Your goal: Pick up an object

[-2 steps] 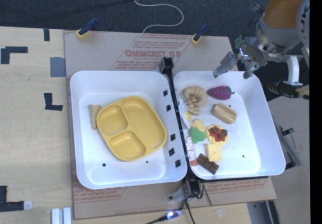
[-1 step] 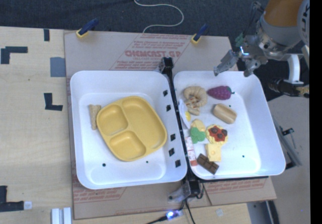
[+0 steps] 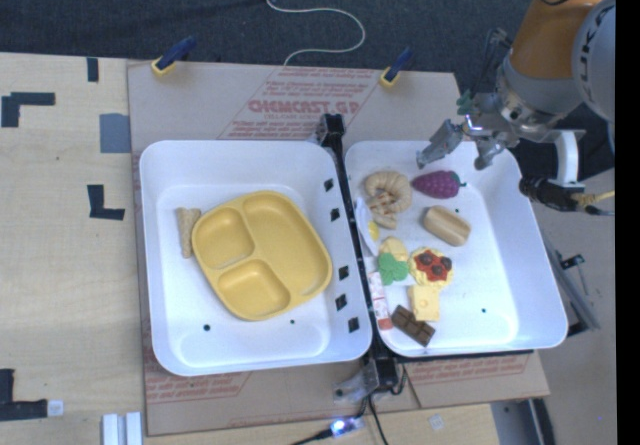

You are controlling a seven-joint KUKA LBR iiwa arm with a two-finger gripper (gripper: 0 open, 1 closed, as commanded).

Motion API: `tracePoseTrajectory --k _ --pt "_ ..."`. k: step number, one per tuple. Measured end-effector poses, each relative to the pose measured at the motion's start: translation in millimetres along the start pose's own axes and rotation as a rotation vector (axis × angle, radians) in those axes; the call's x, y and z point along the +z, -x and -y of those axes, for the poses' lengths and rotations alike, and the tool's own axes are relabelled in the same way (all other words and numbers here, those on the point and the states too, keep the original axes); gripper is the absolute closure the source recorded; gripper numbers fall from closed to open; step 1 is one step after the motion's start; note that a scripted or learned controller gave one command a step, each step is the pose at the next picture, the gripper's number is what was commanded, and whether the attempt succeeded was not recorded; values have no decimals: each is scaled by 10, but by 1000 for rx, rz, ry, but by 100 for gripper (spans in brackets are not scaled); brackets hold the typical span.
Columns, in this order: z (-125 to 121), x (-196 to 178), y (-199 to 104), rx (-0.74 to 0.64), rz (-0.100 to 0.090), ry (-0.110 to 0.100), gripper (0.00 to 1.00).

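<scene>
Above the far right corner of the right bin (image 3: 520, 263) hangs the gripper (image 3: 462, 148), its two grey fingers (image 3: 438, 149) spread wide with nothing between them. The arm (image 3: 560, 13) comes in from the right, orange band uppermost.

Just below the fingers, inside the bin, lies a purple berry (image 3: 436, 183) with a green tip, the nearest thing to the open jaws and apart from them. Beside it to the left sits a tan pastry (image 3: 387, 193), close to the divider. Below the berry rests a brown bun (image 3: 446, 225). Lower down come a green-and-yellow piece (image 3: 393, 263), a pizza slice (image 3: 432, 266) with red spots, a pale yellow block (image 3: 425, 303) that may be cheese, though it is too small to be sure, and a dark chocolate bar (image 3: 412, 325) near the front wall. A thin red-and-white stick (image 3: 377, 295) lies along the left wall.

The left bin (image 3: 165, 173) holds a yellow tray (image 3: 262, 253) with three compartments, turned at an angle, and a tan cracker (image 3: 186, 231) just beside its left edge.

Both bins sit on a cardboard sheet (image 3: 290, 103) with red print, pinned at the far edge by two blue-and-yellow clamps (image 3: 173, 55). A white cable (image 3: 310, 13) loops over the dark floor beyond.
</scene>
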State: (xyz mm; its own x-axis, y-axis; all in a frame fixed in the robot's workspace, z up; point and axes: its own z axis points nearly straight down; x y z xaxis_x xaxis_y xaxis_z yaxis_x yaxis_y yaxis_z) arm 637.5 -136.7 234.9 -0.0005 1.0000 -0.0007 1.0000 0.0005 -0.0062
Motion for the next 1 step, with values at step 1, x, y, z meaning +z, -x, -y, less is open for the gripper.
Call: tracePoseTrajectory --k 1 --pt "-37 450 -32 -1 0 1 0"
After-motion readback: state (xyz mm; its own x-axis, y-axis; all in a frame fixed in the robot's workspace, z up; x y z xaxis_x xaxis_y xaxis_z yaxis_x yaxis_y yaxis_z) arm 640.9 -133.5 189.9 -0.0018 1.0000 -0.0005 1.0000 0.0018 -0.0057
